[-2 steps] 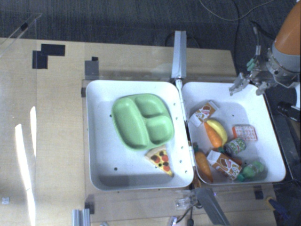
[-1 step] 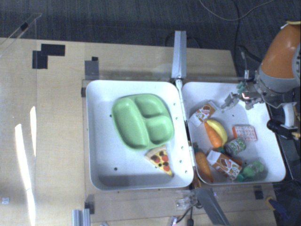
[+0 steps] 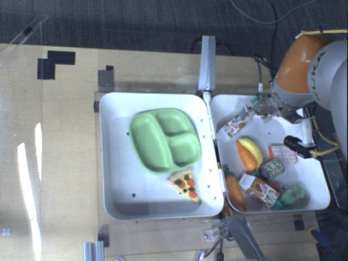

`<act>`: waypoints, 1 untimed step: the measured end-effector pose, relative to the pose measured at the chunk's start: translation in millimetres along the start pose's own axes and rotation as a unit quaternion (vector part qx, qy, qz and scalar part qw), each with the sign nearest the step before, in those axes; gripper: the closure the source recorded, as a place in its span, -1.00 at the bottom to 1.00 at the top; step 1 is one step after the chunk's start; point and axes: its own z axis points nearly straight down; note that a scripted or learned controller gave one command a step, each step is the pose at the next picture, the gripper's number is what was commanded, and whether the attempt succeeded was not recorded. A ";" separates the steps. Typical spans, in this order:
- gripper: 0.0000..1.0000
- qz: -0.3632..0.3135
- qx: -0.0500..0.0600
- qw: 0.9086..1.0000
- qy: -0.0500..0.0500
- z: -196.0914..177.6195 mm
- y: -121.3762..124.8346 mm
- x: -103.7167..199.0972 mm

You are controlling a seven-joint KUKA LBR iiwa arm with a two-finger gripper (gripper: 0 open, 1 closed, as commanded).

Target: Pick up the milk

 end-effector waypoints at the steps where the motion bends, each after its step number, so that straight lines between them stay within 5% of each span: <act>1: -1.00 -0.083 -0.001 0.997 -0.005 6.6 21.5 20.1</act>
